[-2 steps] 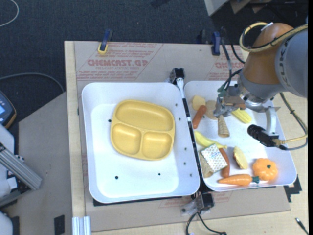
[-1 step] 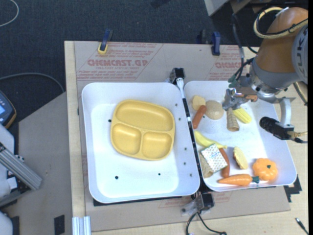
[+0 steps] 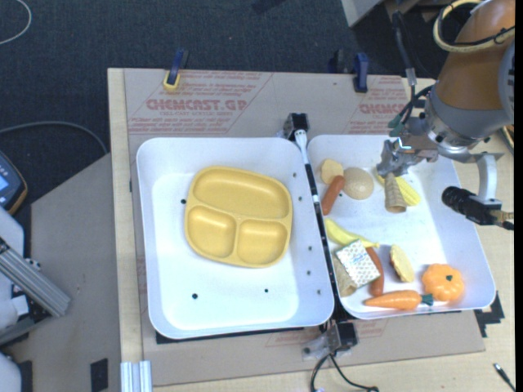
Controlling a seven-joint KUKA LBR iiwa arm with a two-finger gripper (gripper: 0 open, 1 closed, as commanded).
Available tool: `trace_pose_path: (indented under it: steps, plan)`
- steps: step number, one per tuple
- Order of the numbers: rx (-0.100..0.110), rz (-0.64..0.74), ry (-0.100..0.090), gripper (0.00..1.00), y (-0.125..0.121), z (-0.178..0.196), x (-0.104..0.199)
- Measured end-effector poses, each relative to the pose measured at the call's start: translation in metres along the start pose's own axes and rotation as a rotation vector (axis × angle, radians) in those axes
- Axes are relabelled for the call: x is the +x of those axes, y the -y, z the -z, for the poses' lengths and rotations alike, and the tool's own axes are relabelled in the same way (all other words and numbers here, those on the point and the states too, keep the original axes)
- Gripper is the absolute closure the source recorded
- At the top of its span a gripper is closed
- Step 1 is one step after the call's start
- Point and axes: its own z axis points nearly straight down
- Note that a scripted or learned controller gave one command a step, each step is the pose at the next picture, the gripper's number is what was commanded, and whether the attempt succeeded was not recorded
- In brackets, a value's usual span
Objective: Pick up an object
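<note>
Over the right bin's (image 3: 482,260) far side, the pincer (image 3: 393,160) hangs just above the corn piece (image 3: 398,193); its opening I cannot tell. Centre on the corn, clear of the round potato-like piece (image 3: 358,184).

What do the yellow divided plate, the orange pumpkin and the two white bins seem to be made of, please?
Yellow divided plate: probably moulded plastic, with a smooth, matte, even colour and rounded compartment walls.
Orange pumpkin: likely toy plastic, with a uniform glossy orange and a green stem.
White bins: seemingly thin formed plastic, with smooth, slightly shiny, rounded rims.
</note>
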Motion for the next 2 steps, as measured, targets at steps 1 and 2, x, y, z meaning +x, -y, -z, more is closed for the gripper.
trace_pose_path:
  steps: [1,2]
  plan:
    - [0.006,0.004,-0.003,1.00,0.002,-0.008,0.057]
    - [0.007,0.002,-0.003,1.00,0.023,0.002,0.111]
